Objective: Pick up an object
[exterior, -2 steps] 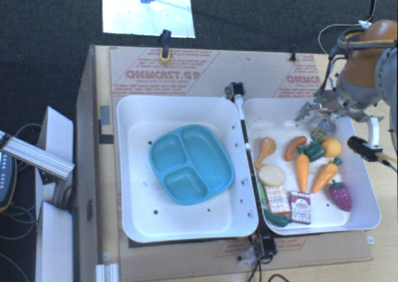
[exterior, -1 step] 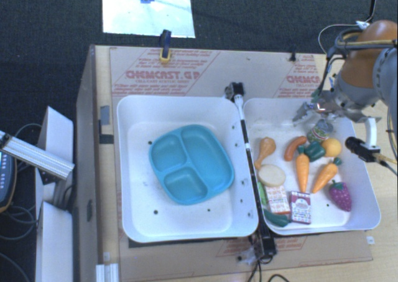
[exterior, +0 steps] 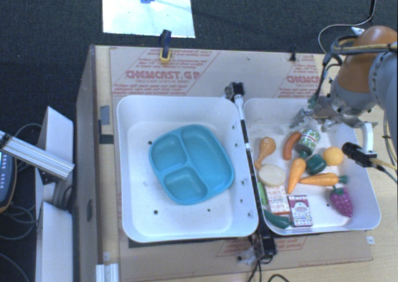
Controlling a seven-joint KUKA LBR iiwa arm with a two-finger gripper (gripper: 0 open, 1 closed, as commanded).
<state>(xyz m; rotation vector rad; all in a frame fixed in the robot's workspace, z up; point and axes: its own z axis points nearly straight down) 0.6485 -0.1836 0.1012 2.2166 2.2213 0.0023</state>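
Tool point(exterior: 313, 117) hangs low at the far side of the right bin point(exterior: 372, 220), just above a small green-labelled can point(exterior: 308, 141); whether it is wide or narrow I cannot tell. Toy carrots point(exterior: 296, 175), a lemon point(exterior: 333, 155) and grapes point(exterior: 341, 201) lie nearby. Left bin point(exterior: 134, 228) holds a blue divided plate point(exterior: 191, 164).

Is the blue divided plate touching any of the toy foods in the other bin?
Apart. The camera view shows the blue plate alone in the left bin, separated from the toys, such as the chicken drumstick, by both bins' walls.
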